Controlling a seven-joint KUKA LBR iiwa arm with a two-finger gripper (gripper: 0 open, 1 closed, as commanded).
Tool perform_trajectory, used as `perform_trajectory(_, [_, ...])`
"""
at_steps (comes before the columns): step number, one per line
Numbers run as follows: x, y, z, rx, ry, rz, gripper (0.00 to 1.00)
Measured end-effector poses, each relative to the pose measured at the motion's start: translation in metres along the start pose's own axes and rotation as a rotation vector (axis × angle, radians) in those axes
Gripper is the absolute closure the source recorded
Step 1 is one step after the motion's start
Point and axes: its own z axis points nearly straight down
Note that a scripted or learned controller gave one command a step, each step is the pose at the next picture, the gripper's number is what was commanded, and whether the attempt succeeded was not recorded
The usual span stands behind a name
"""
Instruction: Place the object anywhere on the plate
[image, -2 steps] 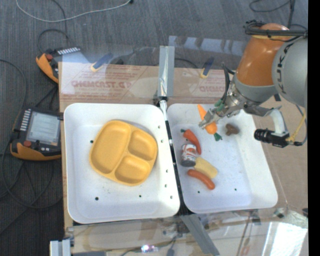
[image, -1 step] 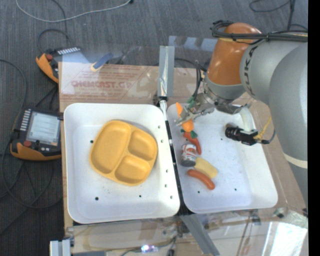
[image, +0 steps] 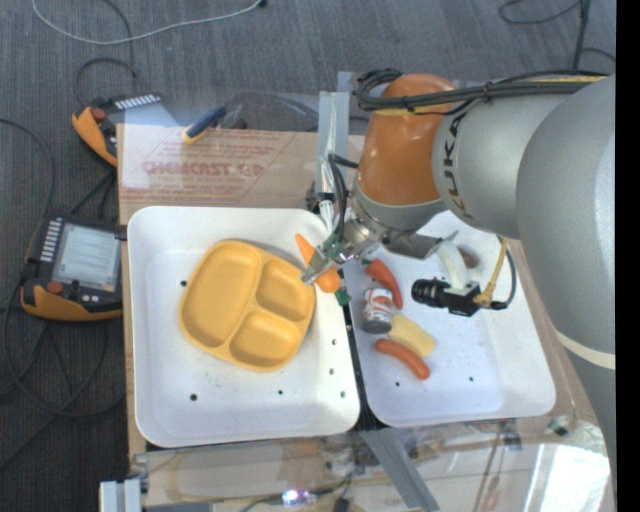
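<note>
I see the gripper (image: 327, 262) pinching the toy carrot (image: 312, 260) at the yellow plate's (image: 250, 303) right rim — poised there for release.

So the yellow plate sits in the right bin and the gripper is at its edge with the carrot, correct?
Not quite. The camera view shows the yellow plate in the left bin, not the right bin. The rest stands: the gripper is at the plate's right edge, with the carrot at its tip.
</note>
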Motion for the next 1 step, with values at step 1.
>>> perform_trajectory(1, [-0.0008, -0.0003, -0.0001, 0.000, -0.001, 0.001, 0.00])
